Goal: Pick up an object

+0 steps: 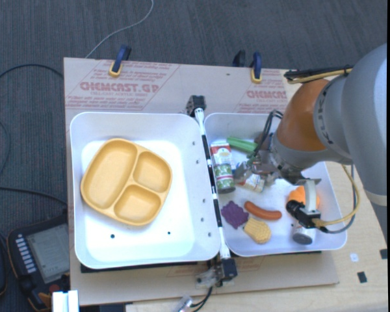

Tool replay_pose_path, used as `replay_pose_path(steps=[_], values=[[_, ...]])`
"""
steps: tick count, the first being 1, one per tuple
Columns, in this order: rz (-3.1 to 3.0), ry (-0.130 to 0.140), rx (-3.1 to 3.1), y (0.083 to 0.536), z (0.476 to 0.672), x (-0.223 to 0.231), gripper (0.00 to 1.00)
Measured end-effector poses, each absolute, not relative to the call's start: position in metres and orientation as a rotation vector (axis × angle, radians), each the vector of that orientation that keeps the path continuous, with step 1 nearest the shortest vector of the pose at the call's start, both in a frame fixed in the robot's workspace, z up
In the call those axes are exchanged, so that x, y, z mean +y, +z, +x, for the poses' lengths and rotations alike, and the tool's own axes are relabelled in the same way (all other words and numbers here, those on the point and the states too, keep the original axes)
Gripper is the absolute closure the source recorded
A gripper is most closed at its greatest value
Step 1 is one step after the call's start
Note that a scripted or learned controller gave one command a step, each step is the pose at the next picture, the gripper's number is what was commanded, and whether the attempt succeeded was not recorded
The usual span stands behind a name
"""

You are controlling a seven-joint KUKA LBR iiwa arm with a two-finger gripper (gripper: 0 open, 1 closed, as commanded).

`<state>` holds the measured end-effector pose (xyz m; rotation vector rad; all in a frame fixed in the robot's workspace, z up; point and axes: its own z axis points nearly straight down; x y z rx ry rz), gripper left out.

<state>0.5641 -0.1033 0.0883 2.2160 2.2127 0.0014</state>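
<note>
A: Right bin (335, 239), near edge: corn piece (258, 231), purple grapes (234, 214), hot dog (264, 209). Hot dog looks light, stiff, slick; grip it mid-length.
B: Crowded?
A: Corn touches it. Farther back: bottle (223, 168), green piece (242, 144). Pincer (255, 174) sits low by the bottle; can't tell if clenched. Yellow tray (125, 181) in the left bin (84, 239).
</note>
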Motion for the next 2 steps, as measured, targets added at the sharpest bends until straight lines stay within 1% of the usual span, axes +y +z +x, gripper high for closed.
replay_pose_path(steps=[1, 2], values=[[2.216, 0.004, 2.213, 0.0987, 0.5648, -0.1025, 1.00], [2.215, -0.002, 2.205, 0.0993, 0.5644, -0.1069, 0.00]])
